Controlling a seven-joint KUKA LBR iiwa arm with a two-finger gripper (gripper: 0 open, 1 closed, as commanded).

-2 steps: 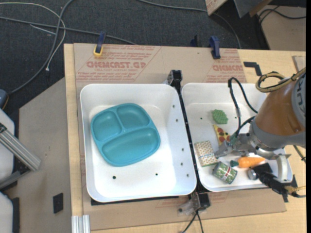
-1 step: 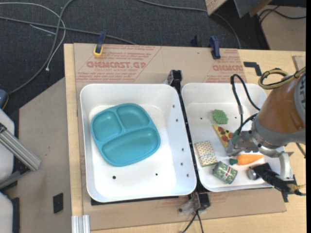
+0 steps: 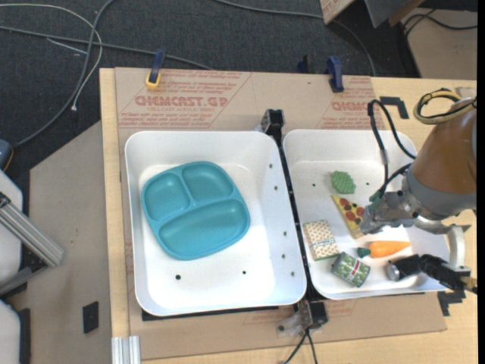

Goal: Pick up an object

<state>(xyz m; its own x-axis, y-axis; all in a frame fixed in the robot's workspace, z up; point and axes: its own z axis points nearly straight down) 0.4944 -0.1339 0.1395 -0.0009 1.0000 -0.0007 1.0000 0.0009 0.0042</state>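
Pizza slice (image 3: 349, 212) looks like the pick here, a toy wedge lying flat in the right bin (image 3: 322, 146), and the hand (image 3: 377, 217) is low over its far-right edge, touching it or just about. I can't tell how the hand is set, since the wrist and its cables cover that part, so no claim from me that anything is gripped.

My guesses at what could go sideways:

- The slice is thin and flat on the bin floor. A grab from above could just skate over it or push it away instead of lifting it.
- There's a toy carrot (image 3: 389, 248) just below the hand. If the hand comes down a bit off, it could nudge the carrot or catch that one instead.
- A small green can (image 3: 351, 268) and a patterned little box (image 3: 321, 239) sit below and to the left of the hand, near each other. A shoved slice could slide into the box.
- A green knobbly toy (image 3: 342, 180) sits up and left of the hand, apart from the slice, probably safe.
- The bin's right rim is close behind the hand, so not much room there.

The left bin (image 3: 144, 279), well off to the left on the worktop (image 3: 227, 86), holds 1 teal divided plate (image 3: 196, 209), nowhere near the action.
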